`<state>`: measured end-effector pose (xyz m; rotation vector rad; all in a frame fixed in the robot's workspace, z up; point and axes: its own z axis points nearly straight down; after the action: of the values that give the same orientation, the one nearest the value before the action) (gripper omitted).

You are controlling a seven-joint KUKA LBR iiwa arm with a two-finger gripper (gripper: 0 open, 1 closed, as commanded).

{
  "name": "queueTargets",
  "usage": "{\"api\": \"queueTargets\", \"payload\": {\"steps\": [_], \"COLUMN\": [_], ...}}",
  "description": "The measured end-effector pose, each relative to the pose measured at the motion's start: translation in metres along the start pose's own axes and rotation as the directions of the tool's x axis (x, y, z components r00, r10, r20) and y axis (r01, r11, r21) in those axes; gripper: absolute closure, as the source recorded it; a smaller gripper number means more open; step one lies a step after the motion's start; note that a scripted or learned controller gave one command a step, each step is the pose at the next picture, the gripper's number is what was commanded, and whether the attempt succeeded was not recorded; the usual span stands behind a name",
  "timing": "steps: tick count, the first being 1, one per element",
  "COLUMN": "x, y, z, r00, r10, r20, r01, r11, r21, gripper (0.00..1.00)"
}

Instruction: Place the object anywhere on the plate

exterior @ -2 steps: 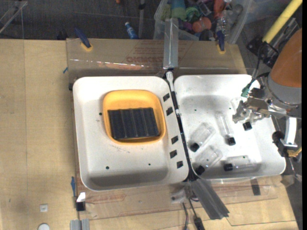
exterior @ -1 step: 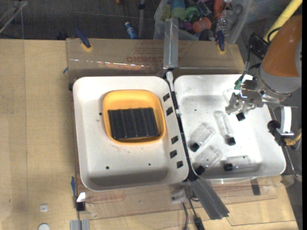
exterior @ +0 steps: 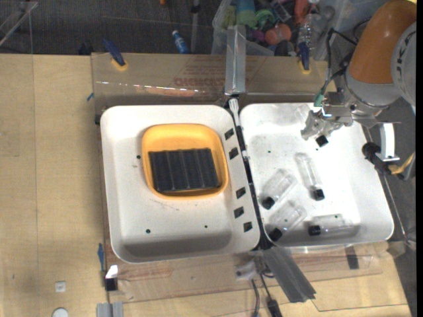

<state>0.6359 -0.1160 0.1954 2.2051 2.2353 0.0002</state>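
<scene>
Overhead, the gripper (exterior: 322,125) hangs above the far part of the right bin (exterior: 377,210), and whether it is open or closed cannot be told at this scale; nothing can be made out in its grasp. Nearer the camera than the gripper lie several clear vials with dark caps: an upright-lying vial (exterior: 308,175) just below it, a second vial (exterior: 277,187) lower and toward the divider, a third vial (exterior: 287,216) beyond that, and a fourth vial (exterior: 330,227) near the bin's near rim. Which of these is the task's object cannot be determined. Across the divider, well to the gripper's left, the orange plate (exterior: 151,144) sits in the left bin (exterior: 119,177), carrying a dark ribbed block (exterior: 184,170). Judged from appearance, the vials are light, rigid and smooth, hence apt to roll or slip; a grip across the barrel near mid-length, perpendicular to the long axis, seems soundest. Transparency makes their edges hard to locate. Free plate surface is confined to the rim around the block.
</scene>
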Motion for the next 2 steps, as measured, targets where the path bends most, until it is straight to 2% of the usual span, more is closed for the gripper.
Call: {"api": "queueTargets", "payload": {"steps": [1,2], "x": [0.012,0.023], "y": [0.031,0.032], "z": [-0.017,-0.023], "r00": [1.0,0.961], "r10": [-0.016,-0.277], "r20": [0.0,-0.001], "r01": [0.016,0.277], "r11": [1.0,0.961], "r21": [0.0,0.0], "gripper": [1.0,1.0]}}
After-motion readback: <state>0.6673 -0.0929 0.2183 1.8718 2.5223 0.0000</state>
